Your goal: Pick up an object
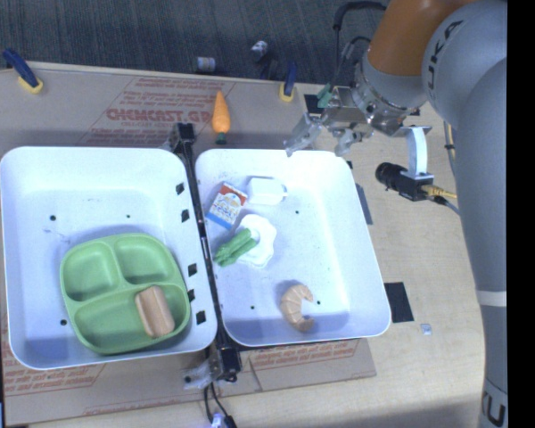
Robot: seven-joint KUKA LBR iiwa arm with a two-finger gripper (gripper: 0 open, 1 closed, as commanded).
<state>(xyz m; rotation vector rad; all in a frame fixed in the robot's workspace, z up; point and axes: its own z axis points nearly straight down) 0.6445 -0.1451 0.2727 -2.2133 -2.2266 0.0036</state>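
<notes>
Upper right of frame, claw (319,138) open and holding nothing above right bin (361,239) top rim, croissant (296,305) lower in bin, milk carton (225,206) near its left wall

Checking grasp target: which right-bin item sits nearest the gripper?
The white block at the bin's far edge, closest to the gripper; the croissant lies farthest.

Dark, perhaps carpeted floor (116,12) beyond a cardboard-covered bench (143,105).

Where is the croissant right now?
The croissant lies in the right bin, near its front edge, below the green vegetable and well away from the gripper at the bin's far rim.
</notes>
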